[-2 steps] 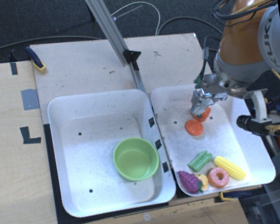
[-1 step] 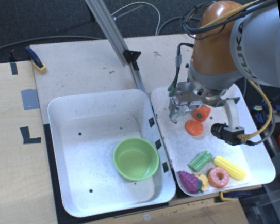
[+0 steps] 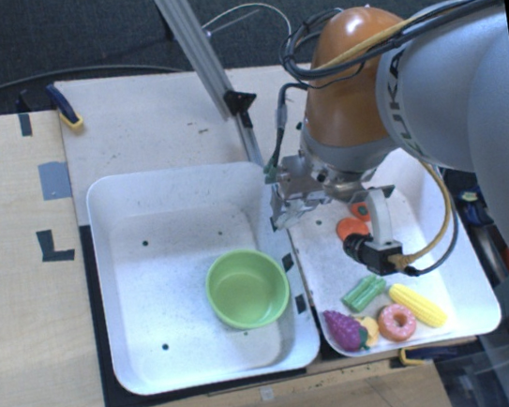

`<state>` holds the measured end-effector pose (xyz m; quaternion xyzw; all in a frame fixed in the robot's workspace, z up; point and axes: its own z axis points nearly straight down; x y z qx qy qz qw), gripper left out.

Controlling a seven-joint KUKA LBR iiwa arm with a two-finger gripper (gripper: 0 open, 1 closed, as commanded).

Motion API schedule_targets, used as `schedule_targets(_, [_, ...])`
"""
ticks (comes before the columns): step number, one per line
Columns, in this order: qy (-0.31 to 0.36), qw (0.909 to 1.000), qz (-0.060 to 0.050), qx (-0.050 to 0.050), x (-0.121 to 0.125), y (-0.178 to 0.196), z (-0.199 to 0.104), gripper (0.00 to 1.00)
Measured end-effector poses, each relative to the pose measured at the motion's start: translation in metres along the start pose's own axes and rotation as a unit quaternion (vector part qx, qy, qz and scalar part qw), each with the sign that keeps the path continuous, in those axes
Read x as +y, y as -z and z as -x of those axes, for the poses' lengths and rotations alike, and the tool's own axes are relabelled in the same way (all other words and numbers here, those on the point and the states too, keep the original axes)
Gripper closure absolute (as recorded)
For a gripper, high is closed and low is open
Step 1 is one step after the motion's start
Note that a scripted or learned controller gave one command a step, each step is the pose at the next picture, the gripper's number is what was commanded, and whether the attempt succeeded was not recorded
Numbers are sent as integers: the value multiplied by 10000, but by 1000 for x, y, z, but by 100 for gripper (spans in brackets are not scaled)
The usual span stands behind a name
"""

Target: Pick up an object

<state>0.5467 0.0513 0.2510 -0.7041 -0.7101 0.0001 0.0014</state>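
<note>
**Helper:** Where was the gripper [image 3: 279,211] when you looked?

**Me:** It hung low over the wall between the two bins. I could not tell if it was holding anything.

**Helper:** And the toys?

**Me:** The green bowl [image 3: 247,289] sat alone in the left bin [image 3: 131,264]. The corn [image 3: 419,305], donut [image 3: 397,321], grapes [image 3: 346,330] and a green veggie [image 3: 364,292] lay bunched in the near corner of the right bin [image 3: 468,303]. I judged I should move over one toy, come straight down, and squeeze its middle.
</note>
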Motion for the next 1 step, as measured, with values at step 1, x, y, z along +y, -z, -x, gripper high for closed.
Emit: schedule_targets(1, [-8,10000,-2,-4,1,-2,-47,100])
